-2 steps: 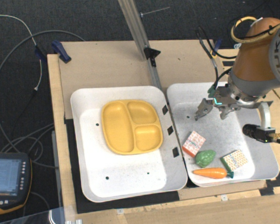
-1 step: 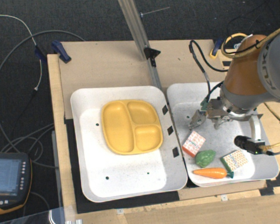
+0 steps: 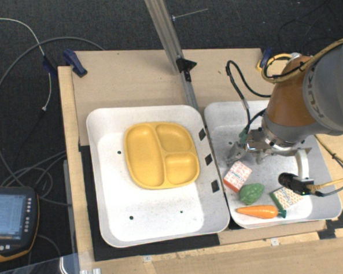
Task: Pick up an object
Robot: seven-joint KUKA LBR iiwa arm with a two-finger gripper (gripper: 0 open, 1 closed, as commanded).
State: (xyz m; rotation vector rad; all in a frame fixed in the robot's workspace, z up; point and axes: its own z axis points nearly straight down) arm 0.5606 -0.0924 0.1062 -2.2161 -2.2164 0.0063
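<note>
Camera view, single frame.

Bench (image 3: pixel 128 84): tan board, two shallow white bins side by side on it.

Left bin (image 3: pixel 105 184): holds one yellow divided plate (image 3: pixel 161 154), three compartments, lying flat, roughly centre-upper part of bin. Nothing seen in the compartments. A few small dark specks on bin floor.

Right bin (image 3: pixel 217 122): holds four small items, all toward the near edge.
- Small box (image 3: pixel 238 176): white w/ red-orange pattern, tilted, near bin's left wall. Print too small to read.
- Green lumpy item (image 3: pixel 252 192): just beside the box, on its near-right side; looks like toy veg, can't say which.
- Carrot (image 3: pixel 258 212): orange, green tip at right end, lying lengthwise along near edge, just below green item.
- Small patterned packet (image 3: pixel 287 197): white/yellowish w/ green edge, right of carrot tip, close to it. Writing not legible.

Arm (image 3: pixel 308 96): grey w/ orange band, reaches in from right, over right bin.

Gripper (image 3: pixel 246 147): metal parts at wrist end, above bin floor, upper-left of the box, apart from it. Finger state: can't tell, parts blurred/overlapping. No item seen between fingers.

Task objs: all four lying in right bin, none lifted.

Other: black-tipped white piece (image 3: pixel 296 181) on wrist side hangs near the packet; cables (image 3: pixel 238 83) loop over bench behind bin. Metal rail (image 3: pixel 168 29) runs down to gap btw bins. Handheld screen (image 3: pixel 11 221) at far left, off bench; text unreadable.
</note>
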